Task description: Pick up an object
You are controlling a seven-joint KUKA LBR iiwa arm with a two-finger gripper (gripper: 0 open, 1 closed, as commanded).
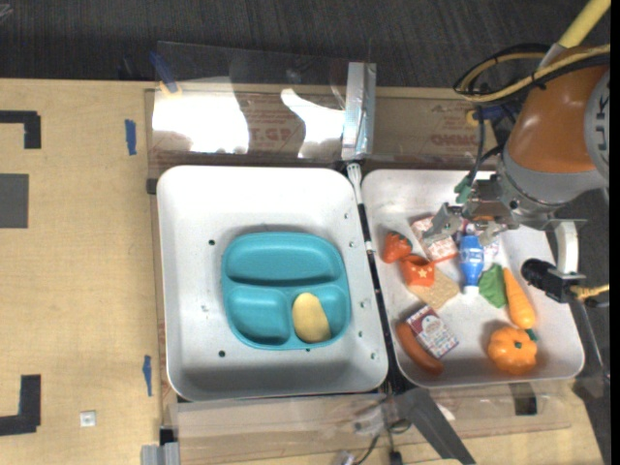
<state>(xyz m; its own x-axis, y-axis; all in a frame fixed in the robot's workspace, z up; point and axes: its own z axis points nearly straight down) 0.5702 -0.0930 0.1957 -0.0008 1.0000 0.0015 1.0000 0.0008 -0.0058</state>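
Camera view: jaws point(463, 215) above crowded right bin point(572, 361).

Legible text: partial black letters "UK" on the grey arm casing point(603, 129) at the right edge. Printing on the small red-and-white packets point(436, 241) and the blue bottle's label point(471, 257): too small to read.
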